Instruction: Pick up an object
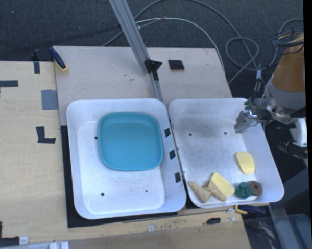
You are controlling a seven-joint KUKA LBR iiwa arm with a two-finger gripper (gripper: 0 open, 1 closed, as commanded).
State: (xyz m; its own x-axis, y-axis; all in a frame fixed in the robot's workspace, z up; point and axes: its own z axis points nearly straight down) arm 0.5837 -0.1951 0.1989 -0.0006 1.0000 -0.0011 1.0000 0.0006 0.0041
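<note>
Gripper [244, 121] hangs above scuffed white bin [207, 140], nothing held.

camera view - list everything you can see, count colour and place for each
left bin: 1, white, left half of the bench
right bin: 1, white, beside the left bin
plate: 1, light blue, in the left bin, upper middle
yellow piece: 1, pale yellow, right bin, near its right wall
yellow wedge: 1, yellow, right bin, near edge
tan pieces: 2, tan, right bin, left of the wedge
green item: 1, dark green, right bin, near right corner
brown ring: 1, brown, touching the green item
metal pole: 1, grey, behind the bins
arm: 1, grey and orange, right side
gripper: 1, grey, over the right bin's far right edge
</note>
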